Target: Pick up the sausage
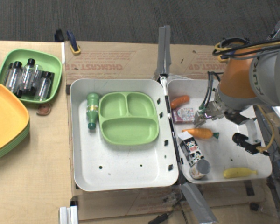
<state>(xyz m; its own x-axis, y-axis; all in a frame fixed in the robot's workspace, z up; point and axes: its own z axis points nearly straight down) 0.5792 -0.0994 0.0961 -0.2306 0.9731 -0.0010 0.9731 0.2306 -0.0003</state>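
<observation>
Your sausage [179, 101] lies at the back of the right bin [266, 167], near the divider, just behind a pink packet [183, 115]. Gripper [199, 119] hangs low over that bin, between packet and carrot [200, 133], apart from the sausage. Can't tell the finger state from here. Green divided plate [128, 117] and green bottle [92, 110] sit in the left bin [121, 171].

Two bins [79, 139], one green plate [128, 118]

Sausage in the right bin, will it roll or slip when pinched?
The sausage looks rounded and smooth, so it may roll or slip. It lies against the bin wall beside a packet, which probably crowds the gripper.
</observation>
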